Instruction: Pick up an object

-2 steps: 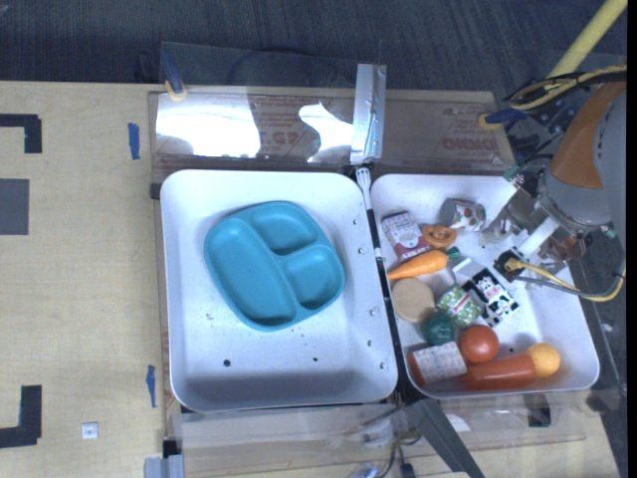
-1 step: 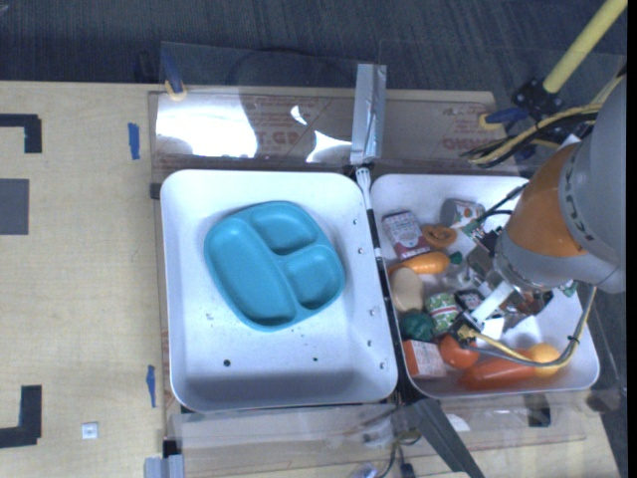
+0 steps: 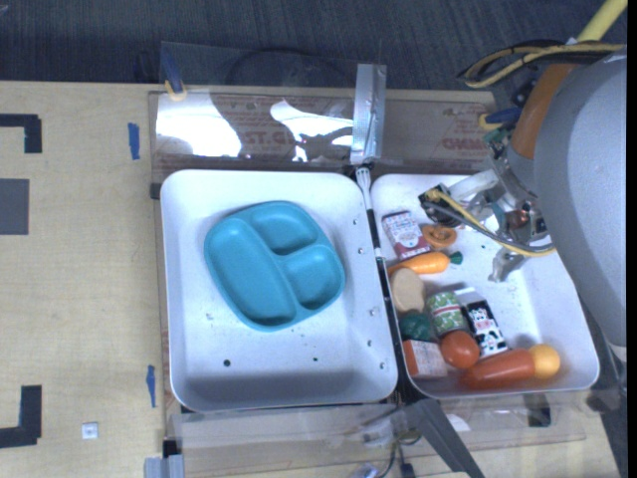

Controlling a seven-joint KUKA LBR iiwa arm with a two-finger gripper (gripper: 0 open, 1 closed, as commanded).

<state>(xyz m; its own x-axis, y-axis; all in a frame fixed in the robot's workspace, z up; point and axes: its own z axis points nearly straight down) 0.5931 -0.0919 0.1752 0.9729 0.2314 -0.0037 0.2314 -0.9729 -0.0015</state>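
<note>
The arm runs off the right edge and covers the far right corner of the right bin. The claw is a tangle of cables and metal — its state can't be read. Labels on the small packets — too small to read.

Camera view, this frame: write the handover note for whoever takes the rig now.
Claw: low over the right bin, near its back right; finger state not readable, nothing seen held.
Things: toy foods lie piled along the right bin's left and front: carrot, tomato, green can, small cartons. A blue divided tray lies in the left bin.
Done: no pick visible.
Left: grasp one item and lift it.
</note>
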